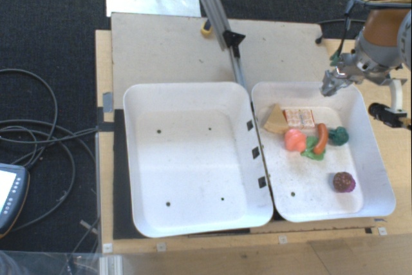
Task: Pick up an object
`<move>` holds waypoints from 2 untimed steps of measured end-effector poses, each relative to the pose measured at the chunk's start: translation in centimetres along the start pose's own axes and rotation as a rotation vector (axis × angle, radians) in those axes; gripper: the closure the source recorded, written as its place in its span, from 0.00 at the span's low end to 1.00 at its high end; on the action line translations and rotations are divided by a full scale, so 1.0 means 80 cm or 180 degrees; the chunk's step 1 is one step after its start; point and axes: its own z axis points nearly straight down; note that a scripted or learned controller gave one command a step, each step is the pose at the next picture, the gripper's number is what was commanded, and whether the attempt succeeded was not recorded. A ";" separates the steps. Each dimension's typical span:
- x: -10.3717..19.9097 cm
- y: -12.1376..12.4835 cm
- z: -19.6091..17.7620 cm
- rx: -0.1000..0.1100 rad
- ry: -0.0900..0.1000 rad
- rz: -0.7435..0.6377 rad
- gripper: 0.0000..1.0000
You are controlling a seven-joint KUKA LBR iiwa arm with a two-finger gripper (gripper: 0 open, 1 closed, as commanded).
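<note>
Pincer sits at the end of the grey arm that comes in from the right, above the far right corner of the right bin, and from this slanted overhead view it cannot be told whether it is released or clenched; nothing is seen between its tips. Below and to its left, the objects lie clustered in the far half of that bin: a tan wedge nearest the divide between the bins, a small white packet with red print touching its right side, a round orange-pink fruit just in front of the packet, an orange carrot-like piece lying tilted over a green leafy bit, and a dark green clump just beside the carrot's upper end. Well apart from that group, a dark purple ball rests alone near the bin's front right corner. The left bin touches the right one along a shared edge marked by black clips. Both bins rest on the table, across which a grey metal pole slants down toward the divide. Black cables coil on the dark floor at the left, beside a handheld screen.
</note>
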 end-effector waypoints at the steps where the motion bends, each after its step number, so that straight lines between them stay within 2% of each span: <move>1: -0.001 0.003 -0.056 0.0006 0.0001 -0.0004 1.00; 2: 0.070 -0.013 -0.071 0.0017 0.0012 -0.0018 1.00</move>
